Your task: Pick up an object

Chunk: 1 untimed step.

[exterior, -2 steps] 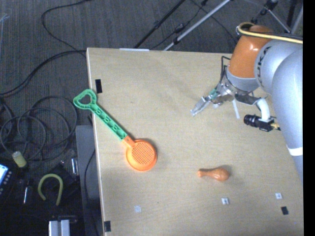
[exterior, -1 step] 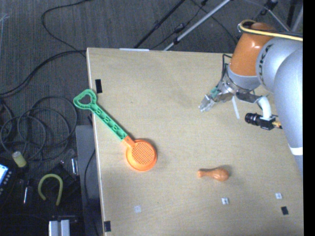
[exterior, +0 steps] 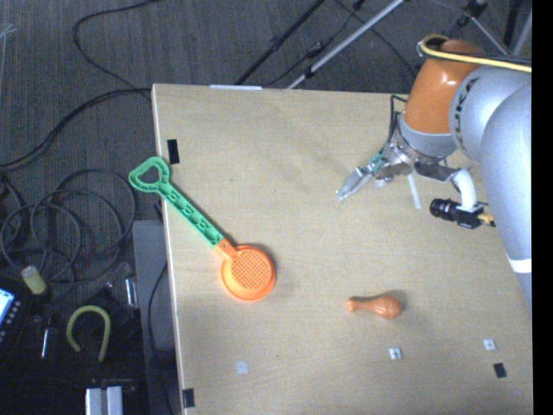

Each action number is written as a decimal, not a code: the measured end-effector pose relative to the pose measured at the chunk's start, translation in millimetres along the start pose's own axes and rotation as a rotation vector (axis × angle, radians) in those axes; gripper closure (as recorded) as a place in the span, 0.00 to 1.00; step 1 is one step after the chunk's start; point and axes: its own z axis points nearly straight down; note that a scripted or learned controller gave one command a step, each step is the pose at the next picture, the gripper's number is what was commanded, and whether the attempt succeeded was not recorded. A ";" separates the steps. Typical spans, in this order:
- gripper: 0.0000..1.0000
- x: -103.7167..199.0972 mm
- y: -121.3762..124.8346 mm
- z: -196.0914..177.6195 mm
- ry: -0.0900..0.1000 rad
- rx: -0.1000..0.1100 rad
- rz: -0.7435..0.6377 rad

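A toy sieve lies on the tan board [exterior: 285,145]: its orange mesh head [exterior: 248,272] sits left of centre, and its green handle [exterior: 183,204] runs up-left to a loop near the board's left edge. A small orange-tan, drumstick-shaped object [exterior: 377,305] lies at the lower right. My gripper [exterior: 350,185] hangs over the board's upper right, pointing down-left. It is open with nothing between its fingers, well above and to the right of the sieve and above the drumstick shape.
The grey arm with its orange band [exterior: 436,93] fills the upper right. A black cylinder [exterior: 454,211] juts out beside the wrist. Cables [exterior: 60,223] and small items lie on the dark floor to the left. Stand legs [exterior: 363,24] cross behind the board.
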 end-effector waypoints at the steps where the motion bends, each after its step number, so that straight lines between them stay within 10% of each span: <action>1: 0.00 0.0 0.0 0.0 0.000 0.000 0.000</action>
